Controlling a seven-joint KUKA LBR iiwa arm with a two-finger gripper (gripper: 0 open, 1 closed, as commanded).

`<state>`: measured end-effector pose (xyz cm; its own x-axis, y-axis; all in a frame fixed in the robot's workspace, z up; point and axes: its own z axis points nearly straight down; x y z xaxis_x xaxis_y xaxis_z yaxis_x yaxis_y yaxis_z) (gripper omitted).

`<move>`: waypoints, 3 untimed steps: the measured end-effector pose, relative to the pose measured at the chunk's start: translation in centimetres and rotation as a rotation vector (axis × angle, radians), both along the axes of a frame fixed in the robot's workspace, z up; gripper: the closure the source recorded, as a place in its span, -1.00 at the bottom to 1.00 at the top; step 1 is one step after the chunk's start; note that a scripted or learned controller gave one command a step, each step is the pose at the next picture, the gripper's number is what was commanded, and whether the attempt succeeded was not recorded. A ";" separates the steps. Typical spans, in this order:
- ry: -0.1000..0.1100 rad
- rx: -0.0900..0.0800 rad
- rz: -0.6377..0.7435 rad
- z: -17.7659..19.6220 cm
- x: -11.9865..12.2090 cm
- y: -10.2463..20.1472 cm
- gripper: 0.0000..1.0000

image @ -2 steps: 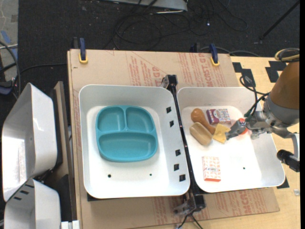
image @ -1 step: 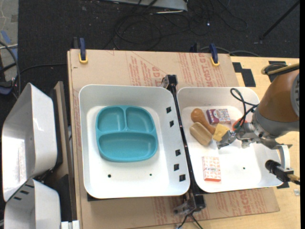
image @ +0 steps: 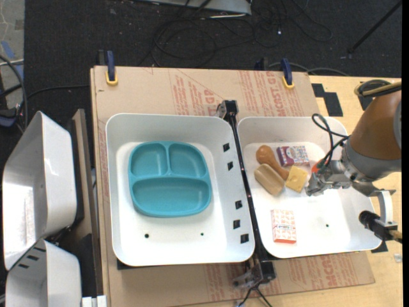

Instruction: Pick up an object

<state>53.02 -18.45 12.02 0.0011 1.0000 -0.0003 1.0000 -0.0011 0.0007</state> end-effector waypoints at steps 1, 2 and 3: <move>-0.004 -0.002 0.003 6.2 -0.4 0.0 1.00; -0.003 -0.001 0.004 10.4 -0.2 -0.2 1.00; -0.004 -0.002 0.005 15.3 -0.1 -0.3 1.00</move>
